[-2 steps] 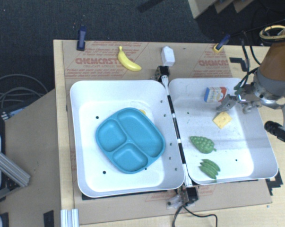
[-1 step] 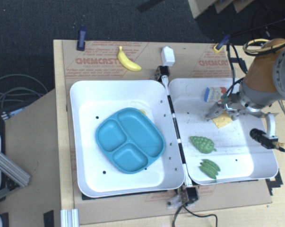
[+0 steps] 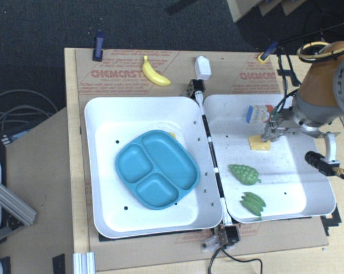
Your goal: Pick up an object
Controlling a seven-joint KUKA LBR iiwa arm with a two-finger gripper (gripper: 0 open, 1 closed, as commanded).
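Observation:
The right bin point(image 3: 286, 201) holds a yellow block point(image 3: 259, 144), a small blue and white packet point(image 3: 255, 114), a bumpy green fruit point(image 3: 244, 174) and a green pea pod point(image 3: 253, 203). My gripper point(image 3: 270, 133) reaches in from the right and hangs just above the yellow block's right end, close to it or touching it. The fingers point down at the block. The blue and white packet lies just behind and left of the gripper.
The left bin point(image 3: 103, 153) carries a blue divided plate point(image 3: 156, 168). A yellow banana point(image 3: 154, 73) and a white object point(image 3: 203, 67) lie on the bench behind the bins. Cables run along the right edge by the arm.

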